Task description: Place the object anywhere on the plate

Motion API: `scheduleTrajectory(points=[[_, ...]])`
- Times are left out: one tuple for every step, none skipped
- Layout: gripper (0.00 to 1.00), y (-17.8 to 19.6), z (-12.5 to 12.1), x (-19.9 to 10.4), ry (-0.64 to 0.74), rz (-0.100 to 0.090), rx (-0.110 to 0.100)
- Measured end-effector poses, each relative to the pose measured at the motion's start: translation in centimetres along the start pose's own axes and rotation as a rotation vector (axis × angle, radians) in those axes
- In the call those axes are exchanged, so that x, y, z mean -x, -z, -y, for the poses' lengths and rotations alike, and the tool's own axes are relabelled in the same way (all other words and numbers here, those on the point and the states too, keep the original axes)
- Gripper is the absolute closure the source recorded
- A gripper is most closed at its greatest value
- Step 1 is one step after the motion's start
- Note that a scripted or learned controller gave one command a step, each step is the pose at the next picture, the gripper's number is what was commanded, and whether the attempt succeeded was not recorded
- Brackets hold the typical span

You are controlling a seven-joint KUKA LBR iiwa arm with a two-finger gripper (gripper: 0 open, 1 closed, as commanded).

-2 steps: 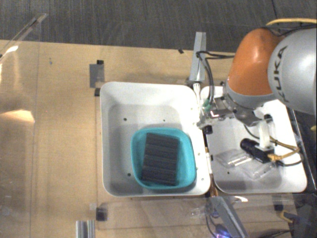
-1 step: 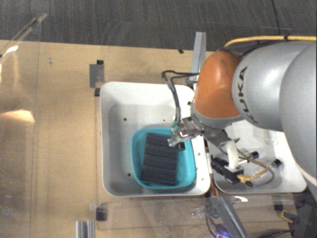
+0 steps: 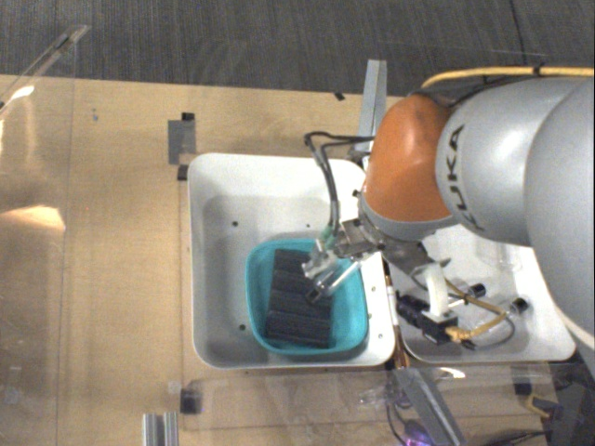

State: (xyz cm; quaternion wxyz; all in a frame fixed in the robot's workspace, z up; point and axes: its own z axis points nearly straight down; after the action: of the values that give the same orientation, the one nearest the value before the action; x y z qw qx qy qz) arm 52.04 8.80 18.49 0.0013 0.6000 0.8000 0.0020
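Observation:
A teal square plate [image 3: 353, 328] lies in the left white bin [image 3: 214, 249], toward its front right corner. A dark ridged block [image 3: 293, 309] lies flat on the plate, covering its left and middle. My gripper [image 3: 323, 275] hangs over the block's upper right edge, just above the plate. Its two silver fingers stand apart with nothing between them. The grey arm with its orange band [image 3: 409, 165] comes in from the right and hides the bin's back right corner.
The right white bin [image 3: 530, 349] sits beside the left one, mostly covered by the arm. A low wall [image 3: 389, 295] divides the two bins just right of the plate. Bare wooden bench [image 3: 93, 249] extends to the left.

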Motion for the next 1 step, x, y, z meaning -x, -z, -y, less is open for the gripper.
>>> scheduleTrajectory(points=[[0.00, 12.57, 2.01, 1.53, -0.133, 0.001, 0.006]])
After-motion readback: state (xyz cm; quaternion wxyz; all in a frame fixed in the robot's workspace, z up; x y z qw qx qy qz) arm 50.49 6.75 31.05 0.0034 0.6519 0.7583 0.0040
